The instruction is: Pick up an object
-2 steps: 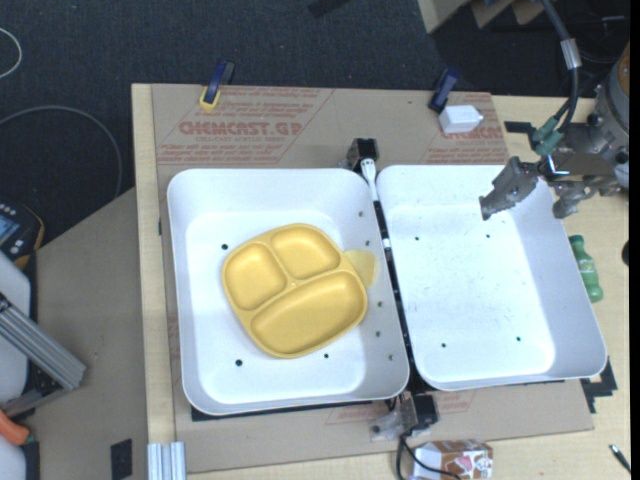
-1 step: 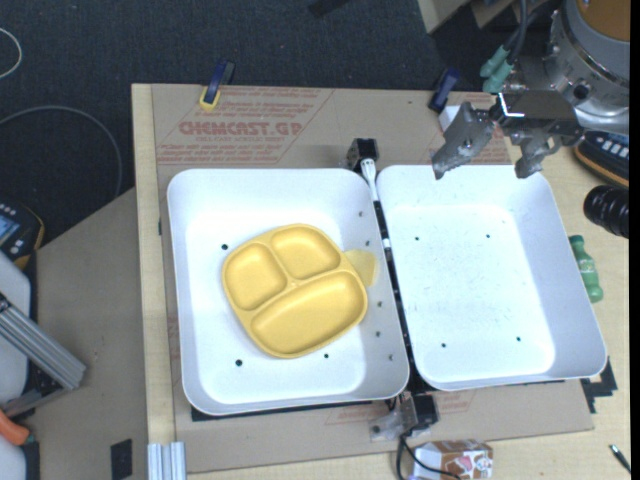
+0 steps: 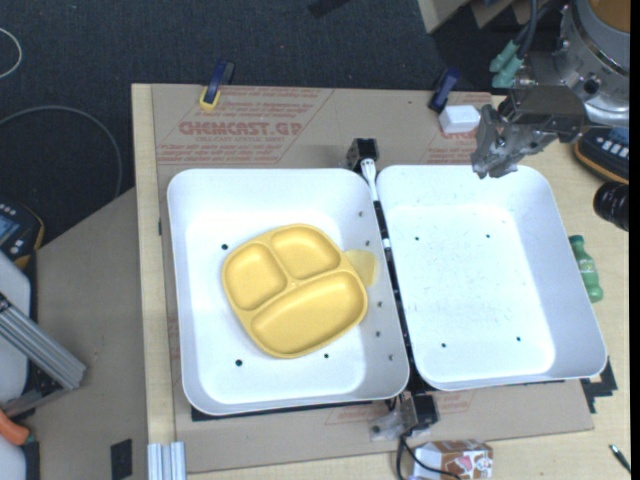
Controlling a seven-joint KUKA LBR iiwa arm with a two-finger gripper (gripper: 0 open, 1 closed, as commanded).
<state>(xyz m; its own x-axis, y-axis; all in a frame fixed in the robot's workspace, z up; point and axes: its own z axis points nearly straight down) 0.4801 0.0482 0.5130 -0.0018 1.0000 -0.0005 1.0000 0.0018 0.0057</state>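
The robot's hand (image 3: 493, 163) hangs over the far rim of the right white bin (image 3: 540, 368), its dark fingers pointing down; from this slanted angle it is hard to tell whether they are parted or clenched, though nothing appears between them. The yellow divided tray (image 3: 294, 290), three compartments facing up, lies well apart from the hand, down and to its left in the left white bin (image 3: 200, 348). Both bins sit side by side on the cardboard-covered surface (image 3: 260, 123)
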